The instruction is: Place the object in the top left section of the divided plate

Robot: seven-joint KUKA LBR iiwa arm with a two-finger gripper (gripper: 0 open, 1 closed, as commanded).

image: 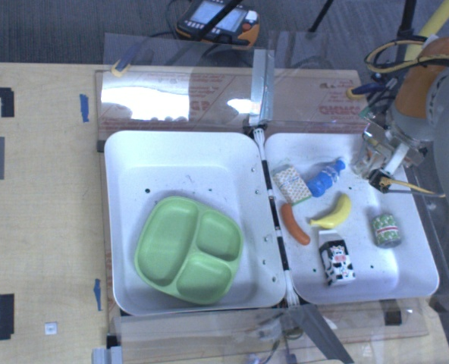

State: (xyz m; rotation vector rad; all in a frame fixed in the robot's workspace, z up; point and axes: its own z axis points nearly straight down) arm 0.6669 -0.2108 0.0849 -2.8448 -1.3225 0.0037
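Left bin (133, 158) held the green divided plate (164, 237). Right bin (410, 275) held banana (332, 212), blue bottle (324, 177) — gripper (378, 165) hung over its far corner, grip unreadable.

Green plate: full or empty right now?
Empty. All three sections of the green plate show bare green; the banana and other items lie in the right bin.

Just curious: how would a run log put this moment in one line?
gripper: over right bin | plate: left bin, nothing placed | banana: right bin
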